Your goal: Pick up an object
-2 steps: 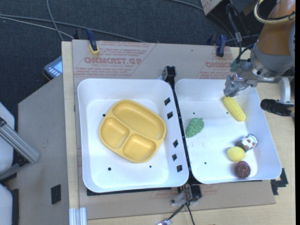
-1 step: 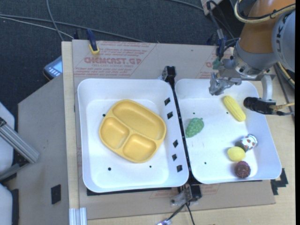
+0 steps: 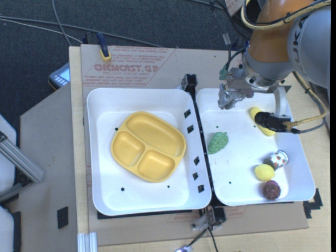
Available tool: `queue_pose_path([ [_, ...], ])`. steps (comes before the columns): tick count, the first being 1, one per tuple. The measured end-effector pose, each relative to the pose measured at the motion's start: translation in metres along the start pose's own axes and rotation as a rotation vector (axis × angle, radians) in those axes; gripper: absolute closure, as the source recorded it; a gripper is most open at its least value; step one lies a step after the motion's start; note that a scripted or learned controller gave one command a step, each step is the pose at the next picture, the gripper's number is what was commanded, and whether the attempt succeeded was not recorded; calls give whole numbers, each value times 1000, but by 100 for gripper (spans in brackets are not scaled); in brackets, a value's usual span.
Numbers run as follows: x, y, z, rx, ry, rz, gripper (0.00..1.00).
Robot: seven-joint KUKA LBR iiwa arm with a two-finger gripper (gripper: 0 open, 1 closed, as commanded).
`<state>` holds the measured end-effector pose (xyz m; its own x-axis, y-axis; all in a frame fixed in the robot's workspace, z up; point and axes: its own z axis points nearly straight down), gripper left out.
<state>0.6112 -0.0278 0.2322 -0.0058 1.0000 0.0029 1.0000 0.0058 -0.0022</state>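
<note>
My gripper (image 3: 228,102) hangs over the far left part of the right bin (image 3: 239,185), with nothing visible between its fingers. A green bunch of grapes (image 3: 218,142) lies below it in the view, near the bin's left wall. A yellow banana (image 3: 262,122) lies at the bin's far right, partly hidden by a black cable piece. Along the right side sit a red-and-white patterned object (image 3: 279,159), a yellow lemon (image 3: 264,172) and a dark red fruit (image 3: 271,190).
The left bin (image 3: 100,156) holds a yellow divided plate (image 3: 148,146). A black divider with clips (image 3: 195,140) runs between the bins. The arm's grey and orange body (image 3: 278,25) looms over the far right. Cables trail across the dark floor behind the bench.
</note>
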Motion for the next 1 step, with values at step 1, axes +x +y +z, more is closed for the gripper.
queue_pose_path([
  [1, 54, -9, 12, 2, -1, 1, 100],
])
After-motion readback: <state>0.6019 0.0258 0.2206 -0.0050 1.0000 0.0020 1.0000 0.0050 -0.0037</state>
